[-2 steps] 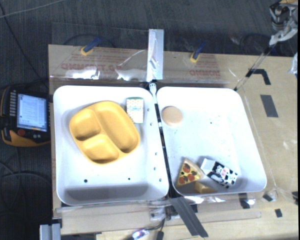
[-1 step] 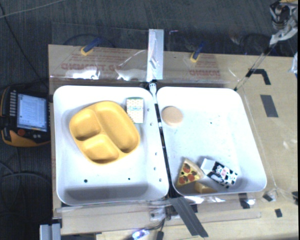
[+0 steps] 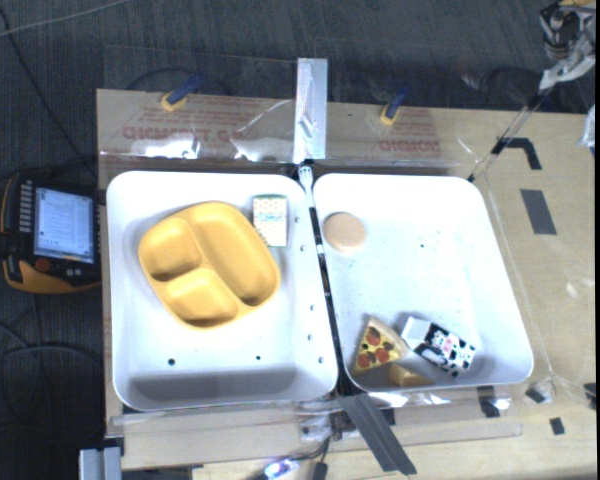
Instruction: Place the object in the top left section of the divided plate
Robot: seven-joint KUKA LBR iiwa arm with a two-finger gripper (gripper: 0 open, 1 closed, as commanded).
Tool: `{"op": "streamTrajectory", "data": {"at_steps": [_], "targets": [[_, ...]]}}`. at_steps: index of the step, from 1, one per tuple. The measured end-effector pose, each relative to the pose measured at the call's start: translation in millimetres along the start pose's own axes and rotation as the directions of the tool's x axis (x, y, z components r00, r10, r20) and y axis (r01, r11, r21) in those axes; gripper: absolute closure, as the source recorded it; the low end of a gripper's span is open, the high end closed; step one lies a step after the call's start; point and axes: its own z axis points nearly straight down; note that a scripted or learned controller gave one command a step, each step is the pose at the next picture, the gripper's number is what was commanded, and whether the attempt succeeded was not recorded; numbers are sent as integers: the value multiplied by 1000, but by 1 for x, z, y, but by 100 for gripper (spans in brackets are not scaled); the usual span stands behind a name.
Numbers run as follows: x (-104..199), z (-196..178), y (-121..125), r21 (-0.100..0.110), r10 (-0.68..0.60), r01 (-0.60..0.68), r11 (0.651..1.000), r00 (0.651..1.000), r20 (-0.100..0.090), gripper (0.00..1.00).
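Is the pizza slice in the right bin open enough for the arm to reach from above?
Probably yes: the pizza slice lies uncovered, though the cow-patterned block sits close by and the bin wall is near.

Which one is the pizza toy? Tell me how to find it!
Look in the right white bin, down at its near edge. The pizza slice lies in the near left corner, a little triangle with red dots on top. Beside it is a black-and-white spotted block, and the round tan disc sits far up.
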Motion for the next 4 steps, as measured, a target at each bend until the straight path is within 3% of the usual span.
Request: {"op": "streamTrajectory", "data": {"at_steps": [4], "targets": [[1, 0, 0, 0, 0, 0, 1000, 1000, -1, 0]]}}
